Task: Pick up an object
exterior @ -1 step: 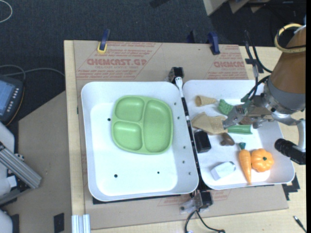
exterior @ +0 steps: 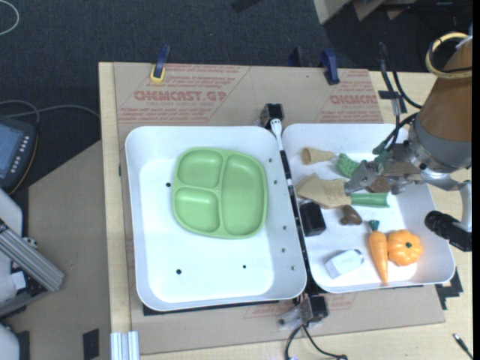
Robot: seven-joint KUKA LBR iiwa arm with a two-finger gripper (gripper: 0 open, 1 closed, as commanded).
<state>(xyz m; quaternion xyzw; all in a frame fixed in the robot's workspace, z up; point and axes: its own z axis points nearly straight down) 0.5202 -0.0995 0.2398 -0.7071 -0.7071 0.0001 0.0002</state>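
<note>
Right now, arm: reaching in over the right bin [exterior: 442, 272].
Gripper [exterior: 369, 177]: low among the toys; grip unreadable from here.
Green piece [exterior: 370, 199]: touching it, just nearer.
Carrot [exterior: 378, 255]: nearer still, apart.
Green tray [exterior: 220, 192]: left bin [exterior: 150, 276].

A dark grey carpet [exterior: 112, 21] covers the floor around a cardboard-topped bench [exterior: 225, 88] printed with red lettering. Blue clamps [exterior: 328, 66] grip its far edge. A cable [exterior: 52, 111] trails at left, near a metal rail [exterior: 30, 257]. Light is even.
</note>
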